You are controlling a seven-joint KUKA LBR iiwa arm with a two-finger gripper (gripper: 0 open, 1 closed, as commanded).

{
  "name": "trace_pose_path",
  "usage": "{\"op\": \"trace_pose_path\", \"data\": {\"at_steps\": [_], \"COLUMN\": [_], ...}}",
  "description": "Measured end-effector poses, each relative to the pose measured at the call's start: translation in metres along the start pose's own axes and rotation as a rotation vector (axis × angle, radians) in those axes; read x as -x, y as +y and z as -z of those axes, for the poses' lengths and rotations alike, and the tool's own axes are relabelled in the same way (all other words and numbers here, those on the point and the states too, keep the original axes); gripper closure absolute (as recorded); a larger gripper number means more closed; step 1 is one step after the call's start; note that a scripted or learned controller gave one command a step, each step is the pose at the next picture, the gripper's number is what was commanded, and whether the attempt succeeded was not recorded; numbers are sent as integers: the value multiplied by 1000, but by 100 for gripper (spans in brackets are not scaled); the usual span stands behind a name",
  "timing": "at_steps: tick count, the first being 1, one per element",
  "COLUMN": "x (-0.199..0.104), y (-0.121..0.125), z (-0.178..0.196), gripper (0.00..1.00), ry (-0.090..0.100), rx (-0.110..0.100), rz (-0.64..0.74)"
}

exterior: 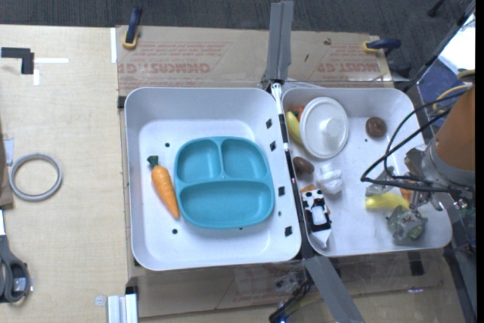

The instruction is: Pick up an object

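- The gripper [425, 202] is hanging at the right edge of the right bin [355, 238], low over its front right corner; whether it is wide or narrow I cannot tell.
- A crumpled grey-green object [406, 225] is lying just below the gripper, and a yellow banana-shaped toy [384, 200] is sitting just to its left.
- Black cables [393, 155] are looping from the arm [457, 136] across the bin.
- Farther left in that bin, a white lidded bowl [325, 126], a brown round piece [376, 126], a small white lump [330, 179] and a black-and-white toy [314, 209] are resting.
- In the left bin [144, 185], a teal divided plate [224, 182] is lying with a toy carrot [163, 188] just beside its left edge.
- A roll of tape [34, 176] is lying on the bench, well apart.
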State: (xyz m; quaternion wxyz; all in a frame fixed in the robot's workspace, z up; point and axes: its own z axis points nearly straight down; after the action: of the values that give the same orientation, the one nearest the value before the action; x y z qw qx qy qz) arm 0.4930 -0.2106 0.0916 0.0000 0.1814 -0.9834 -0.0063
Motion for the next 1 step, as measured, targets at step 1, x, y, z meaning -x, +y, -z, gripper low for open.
{"op": "trace_pose_path", "data": {"at_steps": [1], "x": [-3], "y": [2], "z": [0], "gripper": [0], "ry": [-4], "rx": [-3], "rz": [2]}}
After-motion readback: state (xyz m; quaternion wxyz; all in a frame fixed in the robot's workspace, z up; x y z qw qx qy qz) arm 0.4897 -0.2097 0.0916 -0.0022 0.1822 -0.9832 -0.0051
